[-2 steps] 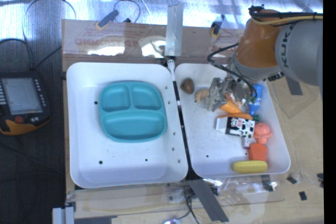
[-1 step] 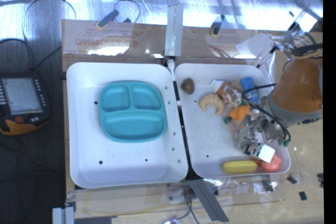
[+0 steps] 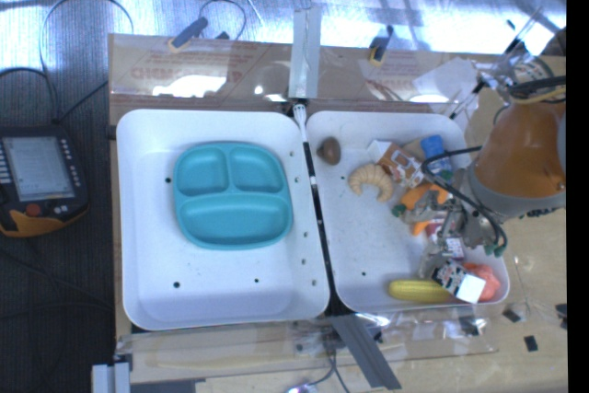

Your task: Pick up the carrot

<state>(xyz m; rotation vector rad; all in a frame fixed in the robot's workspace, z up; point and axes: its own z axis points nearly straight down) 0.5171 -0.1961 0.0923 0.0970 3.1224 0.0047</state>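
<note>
Honestly, I cannot tell how the gripper (image 3: 449, 239) stands or whether it has anything. The carrot (image 3: 421, 198) lies just up-left of it, crowded by toys, so it could grab a neighbour or knock the carrot aside.

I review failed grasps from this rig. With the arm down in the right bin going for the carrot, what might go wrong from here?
1. The carrot lies packed among a blue item, a croissant and other pieces, so the gripper may grab or push a neighbour instead.
2. The gripper sits lower than the carrot, nearer the banana, so it may close off target.
3. The arm hides part of the pile, so checking the grasp is hard.
</note>
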